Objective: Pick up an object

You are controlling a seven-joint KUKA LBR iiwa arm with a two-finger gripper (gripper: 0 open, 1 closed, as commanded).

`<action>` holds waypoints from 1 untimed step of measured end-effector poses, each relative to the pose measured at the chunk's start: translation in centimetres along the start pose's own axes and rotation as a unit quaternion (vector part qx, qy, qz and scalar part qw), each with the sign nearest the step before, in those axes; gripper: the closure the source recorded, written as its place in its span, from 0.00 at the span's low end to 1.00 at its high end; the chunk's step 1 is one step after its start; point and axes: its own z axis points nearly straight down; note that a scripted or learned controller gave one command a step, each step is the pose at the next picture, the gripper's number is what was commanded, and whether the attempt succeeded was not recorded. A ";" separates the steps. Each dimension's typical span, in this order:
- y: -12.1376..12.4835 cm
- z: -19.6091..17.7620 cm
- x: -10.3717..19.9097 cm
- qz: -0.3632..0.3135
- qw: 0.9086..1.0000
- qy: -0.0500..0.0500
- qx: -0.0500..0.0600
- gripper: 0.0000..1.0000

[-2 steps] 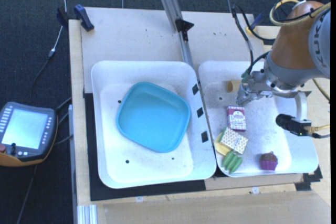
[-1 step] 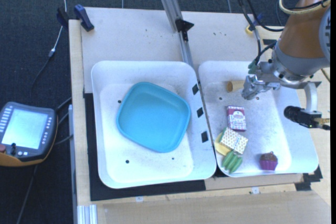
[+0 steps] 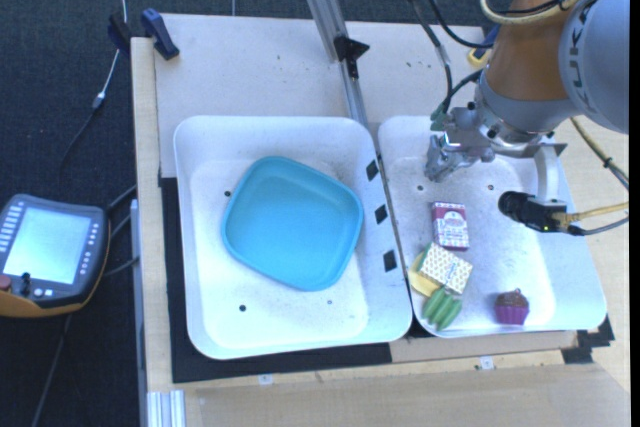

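The end effector (image 3: 443, 158) hung over the far part of the right bin (image 3: 570, 290). Nearer the camera than it lay a small box (image 3: 450, 224), then a checkered packet (image 3: 445, 267) with a pod-shaped item (image 3: 441, 308) just beyond that. To the right of those sat a small cupcake-like object (image 3: 511, 306). Left of the end effector, the left bin (image 3: 200, 315) held a square plate (image 3: 291, 222). Both bins rested on the tabletop (image 3: 250, 65).

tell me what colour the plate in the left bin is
Light blue plate, clearest in the camera view.
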 end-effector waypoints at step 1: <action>0.2 -0.2 5.2 0.000 1.000 0.000 0.000 1.00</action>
